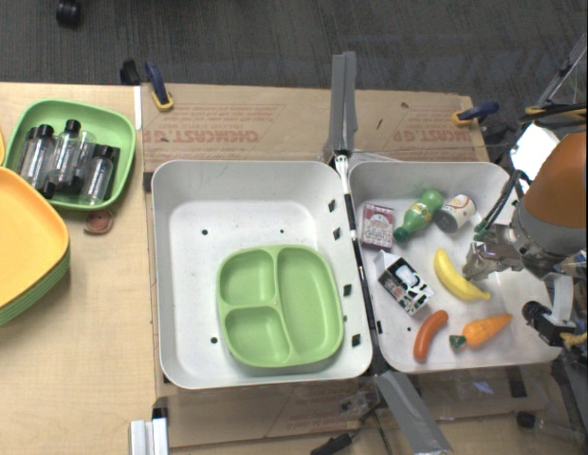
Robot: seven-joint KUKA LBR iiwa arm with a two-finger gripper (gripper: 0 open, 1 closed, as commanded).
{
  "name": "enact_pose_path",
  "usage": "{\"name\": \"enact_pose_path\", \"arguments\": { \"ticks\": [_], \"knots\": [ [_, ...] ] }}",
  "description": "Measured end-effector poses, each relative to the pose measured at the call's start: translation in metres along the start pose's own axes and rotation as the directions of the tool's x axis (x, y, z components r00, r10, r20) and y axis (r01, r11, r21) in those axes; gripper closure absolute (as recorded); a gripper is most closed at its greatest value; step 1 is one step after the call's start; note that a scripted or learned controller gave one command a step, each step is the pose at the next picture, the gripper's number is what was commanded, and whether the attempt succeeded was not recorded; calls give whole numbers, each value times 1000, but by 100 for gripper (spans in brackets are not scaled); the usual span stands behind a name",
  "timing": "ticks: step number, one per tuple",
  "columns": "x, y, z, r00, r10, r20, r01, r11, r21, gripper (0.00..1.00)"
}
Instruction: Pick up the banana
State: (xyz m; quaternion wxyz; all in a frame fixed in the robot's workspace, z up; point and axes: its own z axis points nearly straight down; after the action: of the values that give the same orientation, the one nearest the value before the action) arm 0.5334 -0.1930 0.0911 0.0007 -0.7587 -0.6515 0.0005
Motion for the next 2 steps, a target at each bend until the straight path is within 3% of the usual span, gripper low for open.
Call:
{"name": "enact_pose_path", "arguments": {
  "ticks": [1,2],
  "knots": [
    [13,91,0,964,264,2,-264,964,0,100],
    [28,113,6,972,234,11,-234,972,33,100]
  ]
}}
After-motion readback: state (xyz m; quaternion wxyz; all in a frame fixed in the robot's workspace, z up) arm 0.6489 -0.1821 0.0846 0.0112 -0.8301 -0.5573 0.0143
